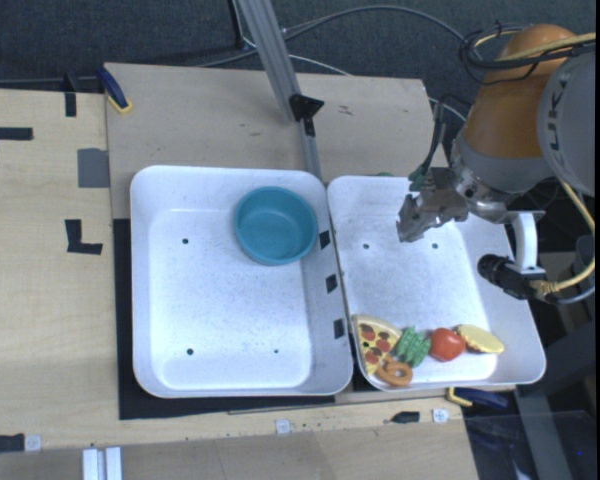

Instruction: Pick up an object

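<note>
Hovering gripper (417, 223): above the right bin's (485, 376) far half, nothing visibly between its fingers; how far apart they stand, cannot tell.
Toy food: pizza slice (376, 341), green piece (412, 346), tomato (446, 344), yellow piece (479, 340), in a row well nearer the camera than the gripper.
Blue bowl (274, 225): left of the gripper, in the left bin (170, 358).
Writing: dark letters on the arm (540, 98), partly cut off, unreadable.

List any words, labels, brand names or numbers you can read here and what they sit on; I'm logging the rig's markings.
"UK": dark letters, cut off at the frame edge, on the grey arm casing beside the orange band; the rest of the word is out of frame.
Nothing legible on the two white bins, the blue bowl, the toy food or the tool.
</note>
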`<state>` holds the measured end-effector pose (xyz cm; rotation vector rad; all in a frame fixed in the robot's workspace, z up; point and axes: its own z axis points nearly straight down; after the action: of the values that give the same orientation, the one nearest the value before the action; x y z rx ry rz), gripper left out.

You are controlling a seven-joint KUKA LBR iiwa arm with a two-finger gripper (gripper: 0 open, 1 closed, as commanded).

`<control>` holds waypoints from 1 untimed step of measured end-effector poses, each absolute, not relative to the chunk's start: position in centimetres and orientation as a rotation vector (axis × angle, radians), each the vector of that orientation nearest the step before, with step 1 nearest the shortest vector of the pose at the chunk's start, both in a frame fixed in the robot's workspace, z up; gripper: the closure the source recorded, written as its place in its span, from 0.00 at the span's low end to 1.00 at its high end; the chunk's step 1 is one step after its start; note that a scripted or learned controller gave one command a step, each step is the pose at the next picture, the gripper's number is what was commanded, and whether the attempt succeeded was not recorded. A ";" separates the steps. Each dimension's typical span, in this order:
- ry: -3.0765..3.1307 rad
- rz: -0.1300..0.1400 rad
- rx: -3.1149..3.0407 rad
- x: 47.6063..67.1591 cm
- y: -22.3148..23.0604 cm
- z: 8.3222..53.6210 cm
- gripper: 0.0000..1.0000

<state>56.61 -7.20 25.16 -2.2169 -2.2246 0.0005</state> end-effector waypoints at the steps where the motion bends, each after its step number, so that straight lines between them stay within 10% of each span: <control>1: -2.226 -0.001 -2.215 58.7 -1.8 25.6 1.00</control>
<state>58.73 -1.78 25.55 -2.2152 -2.2260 -0.0005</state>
